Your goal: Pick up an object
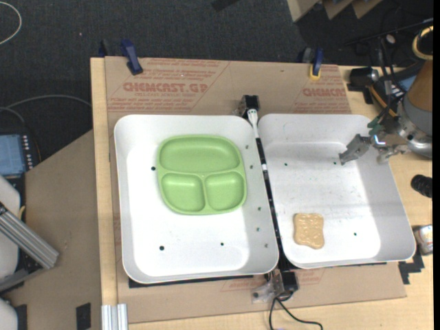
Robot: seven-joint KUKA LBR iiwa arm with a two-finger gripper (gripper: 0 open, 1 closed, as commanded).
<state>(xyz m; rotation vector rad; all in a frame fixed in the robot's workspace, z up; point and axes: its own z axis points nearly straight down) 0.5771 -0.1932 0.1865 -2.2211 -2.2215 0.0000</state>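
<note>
Starting at the left, a pale table (75, 184) carries a brown board (199, 81) printed with red letters, and a blue clamp (130, 57) grips the board's far edge. On the board sit two shallow white bins side by side, their inner rims touching along a dark seam.

In the left bin (137, 253) lies a green tray (201, 174) with three compartments: one wide section on the far side and two smaller ones on the near side. It rests toward the far half of that bin, well apart from the near rim.

At the far edge of the board a yellow clamp (316, 67) stands above the right bin (385, 246). A tan cookie (309, 230), flat and roughly square, lies in the near half of this bin, nearer the seam than the outer rim; nothing touches it.

Farther right, the arm (419, 108) reaches in over the bin's far right corner. Its claw (350, 152) hangs above the bin floor, well apart from the cookie and pinching nothing; whether its tips are spread or pressed together I cannot tell.
</note>
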